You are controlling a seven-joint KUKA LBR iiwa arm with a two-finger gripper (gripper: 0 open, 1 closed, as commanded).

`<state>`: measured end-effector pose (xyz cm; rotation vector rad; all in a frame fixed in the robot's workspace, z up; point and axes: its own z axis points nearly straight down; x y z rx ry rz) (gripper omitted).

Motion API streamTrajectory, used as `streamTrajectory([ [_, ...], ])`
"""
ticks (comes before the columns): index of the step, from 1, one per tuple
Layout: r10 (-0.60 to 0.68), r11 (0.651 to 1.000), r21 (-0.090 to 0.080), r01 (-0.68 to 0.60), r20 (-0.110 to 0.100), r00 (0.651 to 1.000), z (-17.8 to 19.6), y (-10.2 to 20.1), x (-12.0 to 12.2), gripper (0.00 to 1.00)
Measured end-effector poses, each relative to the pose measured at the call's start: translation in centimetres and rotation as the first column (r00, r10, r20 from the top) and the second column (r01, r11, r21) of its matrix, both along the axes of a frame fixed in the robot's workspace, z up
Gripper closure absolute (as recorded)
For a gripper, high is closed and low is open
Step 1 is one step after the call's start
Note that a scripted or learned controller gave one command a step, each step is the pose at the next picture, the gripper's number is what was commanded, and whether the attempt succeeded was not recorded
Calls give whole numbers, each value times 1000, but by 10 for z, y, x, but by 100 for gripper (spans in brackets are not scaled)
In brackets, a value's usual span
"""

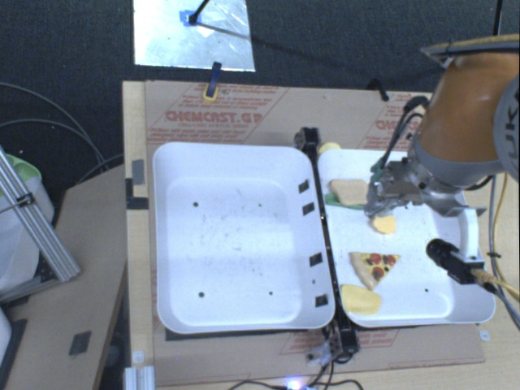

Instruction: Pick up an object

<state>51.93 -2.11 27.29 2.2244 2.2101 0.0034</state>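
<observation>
Gripper (380,210) low in the right bin (422,303); finger state cannot be told. A yellow piece (385,225) lies touching it at 6 o'clock. Recommend centring squarely over that piece before closing, avoiding the bread slice (349,191) at 10 o'clock.

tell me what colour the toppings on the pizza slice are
Red spots on a yellow pizza slice, seen in the camera view.

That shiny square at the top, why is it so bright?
In the camera view the silvery sheet reflects light as glare, with a dark thin streak across it; the white bins look evenly lit, and the orange arm band nearest the camera is blurry.
</observation>
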Motion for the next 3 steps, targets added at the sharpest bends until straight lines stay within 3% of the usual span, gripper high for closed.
streamTrajectory([
  [1,10,1000,4,-10,-6,1000,-60,34,-29,100],
  [2,18,1000,5,-18,-2,1000,-34,116,-33,100],
  [3,20,1000,5,-20,-10,1000,-128,229,-35,100],
])
